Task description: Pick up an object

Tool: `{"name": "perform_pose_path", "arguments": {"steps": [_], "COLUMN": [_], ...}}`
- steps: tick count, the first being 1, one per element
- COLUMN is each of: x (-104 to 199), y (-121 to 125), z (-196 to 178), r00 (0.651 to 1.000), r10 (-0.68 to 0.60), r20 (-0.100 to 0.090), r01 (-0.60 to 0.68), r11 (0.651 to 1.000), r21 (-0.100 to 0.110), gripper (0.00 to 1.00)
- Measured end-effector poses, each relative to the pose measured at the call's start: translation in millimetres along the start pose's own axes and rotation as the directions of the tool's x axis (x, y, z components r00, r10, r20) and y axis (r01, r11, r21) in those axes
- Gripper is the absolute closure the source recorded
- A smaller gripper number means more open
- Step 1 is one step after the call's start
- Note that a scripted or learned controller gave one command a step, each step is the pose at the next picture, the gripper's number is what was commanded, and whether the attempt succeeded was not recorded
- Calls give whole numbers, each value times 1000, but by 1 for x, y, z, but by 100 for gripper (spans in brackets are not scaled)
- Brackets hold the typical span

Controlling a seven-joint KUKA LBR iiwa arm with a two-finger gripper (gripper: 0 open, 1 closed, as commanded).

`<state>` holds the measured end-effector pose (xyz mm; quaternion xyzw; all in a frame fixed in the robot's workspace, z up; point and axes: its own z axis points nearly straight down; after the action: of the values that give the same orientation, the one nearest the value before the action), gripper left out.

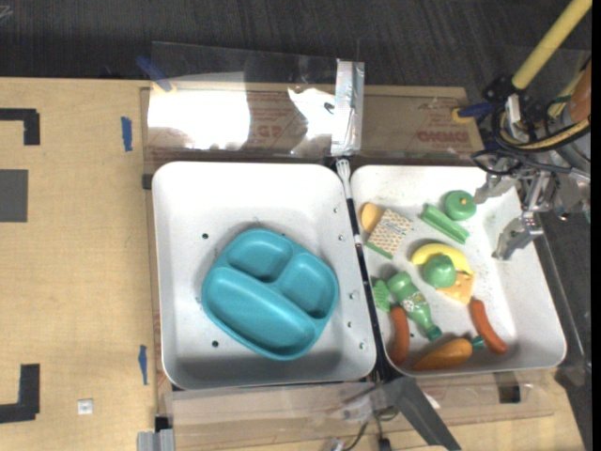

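Fingers (512, 216) of mine hang apart, gripping nothing, right of the round green plastic toy (459, 204); cardboard lettering behind is unreadable.

Divided tray (270, 292) in left bin (178, 205)

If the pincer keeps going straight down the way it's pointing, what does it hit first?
Probably bare floor of the right bin. The pincer points down near that bin's right wall, and nothing lies directly beneath it. The green toy sits off to its left. Depth is hard to judge from this angle.
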<state>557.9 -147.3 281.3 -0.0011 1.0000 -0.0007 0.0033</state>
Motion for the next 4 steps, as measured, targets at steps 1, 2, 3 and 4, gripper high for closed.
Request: {"name": "perform_pose_path", "arguments": {"steps": [1, 2, 3, 4], "x": [36, 57, 58, 58], "y": [-46, -81, -76, -68], "z": [142, 182, 192, 193], "r00": [1000, 1000, 759, 335], "r10": [10, -6, -651, -942], "r20": [-12, 24, 6, 12], "r01": [-10, 6, 651, 942], "r11": [1000, 1000, 759, 335], "r21": [-3, 13, 7, 0], "gripper": [0, 0, 0, 0]}}
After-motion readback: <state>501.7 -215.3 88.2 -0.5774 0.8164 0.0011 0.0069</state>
